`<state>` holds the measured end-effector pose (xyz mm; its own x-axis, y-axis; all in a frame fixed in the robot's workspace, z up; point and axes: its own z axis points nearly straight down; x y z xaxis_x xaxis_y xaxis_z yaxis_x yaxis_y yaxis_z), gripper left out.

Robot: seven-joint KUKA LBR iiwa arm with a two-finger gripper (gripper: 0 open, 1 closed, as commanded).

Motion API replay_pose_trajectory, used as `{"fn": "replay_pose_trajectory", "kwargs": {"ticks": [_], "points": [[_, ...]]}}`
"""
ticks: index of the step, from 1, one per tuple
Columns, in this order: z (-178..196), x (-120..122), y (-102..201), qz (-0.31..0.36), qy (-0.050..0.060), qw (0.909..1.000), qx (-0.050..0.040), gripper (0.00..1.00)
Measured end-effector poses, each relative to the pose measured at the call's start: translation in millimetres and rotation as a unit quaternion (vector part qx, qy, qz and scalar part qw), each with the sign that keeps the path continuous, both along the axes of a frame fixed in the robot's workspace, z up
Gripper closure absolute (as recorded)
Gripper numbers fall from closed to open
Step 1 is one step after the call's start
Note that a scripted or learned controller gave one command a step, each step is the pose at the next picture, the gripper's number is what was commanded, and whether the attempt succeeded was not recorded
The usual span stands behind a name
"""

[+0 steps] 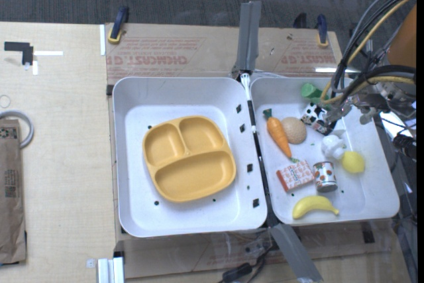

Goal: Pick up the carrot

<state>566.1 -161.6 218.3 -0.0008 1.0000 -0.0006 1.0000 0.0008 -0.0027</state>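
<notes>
Left bin: yellow divided plate (189, 158), irrelevant. Right bin: carrot (278, 134) lying at far-left side, tip toward near edge, touching beige potato-like ball (293, 130). Best gripped across mid-body, coming down on the free left flank, clear of bin wall (257, 142). Pincer (329, 117) up right near cow toy (312, 115); spread or closed: cannot tell.

Scene is being lit evenly and brightly from overhead. Only faint, short shadows are being cast inside the white bins (126, 162). Mild glare is being thrown off the right bin's rim and the yellow plate (190, 158). Focus is being held across the tabletop (53, 142); small items are being rendered soft.
</notes>
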Motion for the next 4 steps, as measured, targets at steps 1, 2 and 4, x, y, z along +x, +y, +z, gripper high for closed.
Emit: {"fn": "replay_pose_trajectory", "kwargs": {"ticks": [1, 2, 4], "points": [[-101, 5, 54, 0.057, 0.0, 0.9983, 0.0001, 0.0], [-27, -9, 110, 0.131, -0.001, 0.9914, -0.0001, 0.0], [-98, 1, 61, 0.123, 0.001, 0.9924, 0.0003, 0.0]]}}
